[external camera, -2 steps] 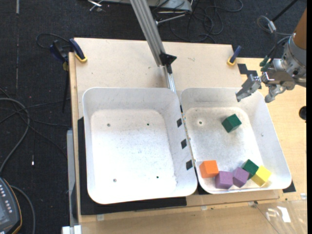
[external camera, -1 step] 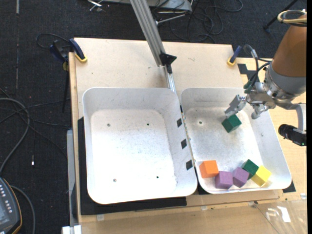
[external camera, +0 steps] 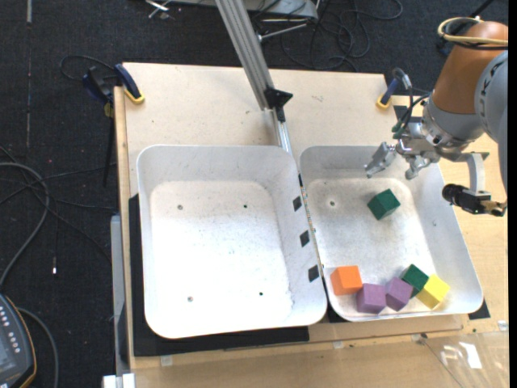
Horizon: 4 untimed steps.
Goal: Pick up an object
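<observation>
The claw (external camera: 397,162) is seen spread open and holding nothing, apparently just above the right bin's (external camera: 462,245) far rim; a green cube (external camera: 384,204) is left near it, the arm cut off at frame's edge.

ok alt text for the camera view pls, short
A grey robot arm's open pincer hovers above a lone green cube in the right white bin. Orange, two purple, dark green and yellow cubes cluster at that bin's near edge.

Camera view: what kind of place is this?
Likely a robotics lab grasping rig: a gripper over two white bins, coloured foam cubes, clamps on the bench and loose cables on the floor.
</observation>
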Motion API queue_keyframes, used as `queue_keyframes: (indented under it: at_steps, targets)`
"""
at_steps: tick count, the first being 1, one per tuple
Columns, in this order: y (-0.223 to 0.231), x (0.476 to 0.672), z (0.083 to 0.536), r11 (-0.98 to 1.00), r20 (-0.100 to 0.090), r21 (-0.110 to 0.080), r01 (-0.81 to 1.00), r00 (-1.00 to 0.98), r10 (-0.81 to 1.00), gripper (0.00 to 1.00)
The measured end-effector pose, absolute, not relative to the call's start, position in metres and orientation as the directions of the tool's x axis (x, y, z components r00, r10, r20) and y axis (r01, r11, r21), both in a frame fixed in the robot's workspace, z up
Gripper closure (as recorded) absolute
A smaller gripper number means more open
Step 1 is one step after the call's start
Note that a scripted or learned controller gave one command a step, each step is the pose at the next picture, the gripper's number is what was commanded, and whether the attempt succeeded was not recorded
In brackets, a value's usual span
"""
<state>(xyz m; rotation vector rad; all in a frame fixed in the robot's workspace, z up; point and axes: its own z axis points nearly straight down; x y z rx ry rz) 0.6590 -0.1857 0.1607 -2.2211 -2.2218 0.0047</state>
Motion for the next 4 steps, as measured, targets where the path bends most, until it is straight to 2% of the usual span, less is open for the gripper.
queue_keyframes:
  at_steps: [1, 2, 3, 4]
  targets:
    - [-0.195, 0.636, 0.091, -0.002, 0.001, -0.006, 1.0, 0.002, 1.0, 0.0]
    - [-0.191, 0.595, 0.113, -0.002, -0.001, -0.001, 1.0, 0.002, 1.0, 0.0]
    - [-0.191, 0.597, 0.122, -0.001, -0.001, 0.003, 1.0, 0.001, 1.0, 1.0]
    - [-0.192, 0.618, 0.16, 0.003, -0.002, 0.006, 1.0, -0.003, 1.0, 1.0]
